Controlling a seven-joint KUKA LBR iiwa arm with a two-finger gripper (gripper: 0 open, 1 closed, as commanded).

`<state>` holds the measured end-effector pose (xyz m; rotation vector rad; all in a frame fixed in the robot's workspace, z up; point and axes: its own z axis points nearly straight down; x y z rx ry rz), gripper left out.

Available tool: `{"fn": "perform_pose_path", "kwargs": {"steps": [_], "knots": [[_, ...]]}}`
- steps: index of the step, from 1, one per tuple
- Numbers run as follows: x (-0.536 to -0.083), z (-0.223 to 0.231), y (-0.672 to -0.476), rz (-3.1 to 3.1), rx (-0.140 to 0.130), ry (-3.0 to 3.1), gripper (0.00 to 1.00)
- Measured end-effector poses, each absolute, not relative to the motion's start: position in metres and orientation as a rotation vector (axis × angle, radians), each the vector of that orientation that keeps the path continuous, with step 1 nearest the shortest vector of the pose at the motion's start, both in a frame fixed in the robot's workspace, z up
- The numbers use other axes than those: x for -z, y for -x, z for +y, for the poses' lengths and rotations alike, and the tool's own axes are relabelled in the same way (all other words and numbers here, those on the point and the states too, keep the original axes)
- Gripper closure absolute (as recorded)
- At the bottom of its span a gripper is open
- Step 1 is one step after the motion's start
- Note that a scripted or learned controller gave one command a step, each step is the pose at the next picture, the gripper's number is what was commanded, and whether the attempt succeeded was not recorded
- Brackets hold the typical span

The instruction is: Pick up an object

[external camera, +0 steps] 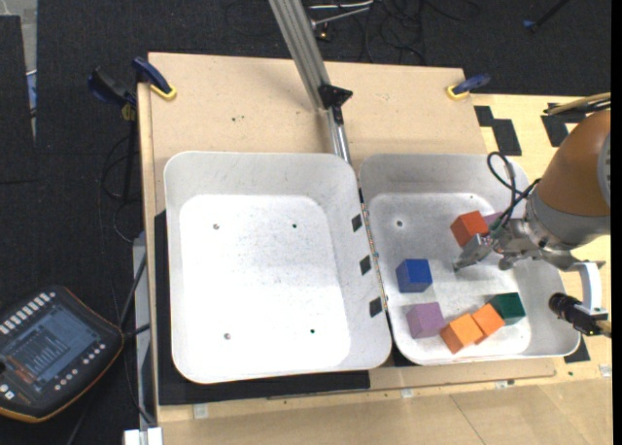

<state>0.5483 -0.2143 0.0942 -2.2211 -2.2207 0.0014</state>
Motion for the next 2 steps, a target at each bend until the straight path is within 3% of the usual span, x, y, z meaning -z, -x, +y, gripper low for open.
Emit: {"fn": "perform_pose_path", "kwargs": {"steps": [1, 2], "knots": [[-0.106, -0.215, -0.549, -2.222, 0.002, 2.224, 1.0], [-0.149, -0.219, -0.551, -2.227, 0.003, 2.224, 1.0]]}}
